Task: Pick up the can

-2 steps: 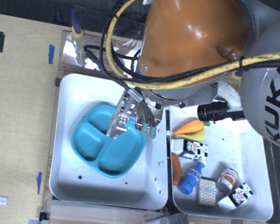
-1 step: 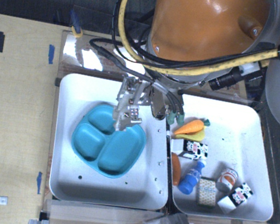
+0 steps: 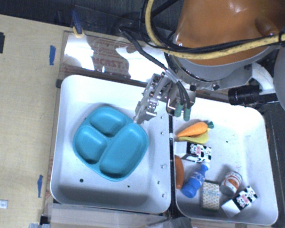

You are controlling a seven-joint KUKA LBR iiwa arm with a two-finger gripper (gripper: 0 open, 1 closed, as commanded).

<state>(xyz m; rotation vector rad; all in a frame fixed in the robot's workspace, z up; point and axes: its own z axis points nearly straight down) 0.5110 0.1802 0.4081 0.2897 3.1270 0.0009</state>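
Red-topped can [image 3: 231, 182] in right bin [image 3: 266, 153]

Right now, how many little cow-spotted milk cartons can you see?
2, both in the right white bin: one black-and-white spotted carton below the orange carrot, another near the front right corner beside the can. More may be hidden.

A robotics lab: a KUKA arm [image 3: 227, 27] over a taped wooden counter [image 3: 12, 116] bearing two white bins [image 3: 58, 178].
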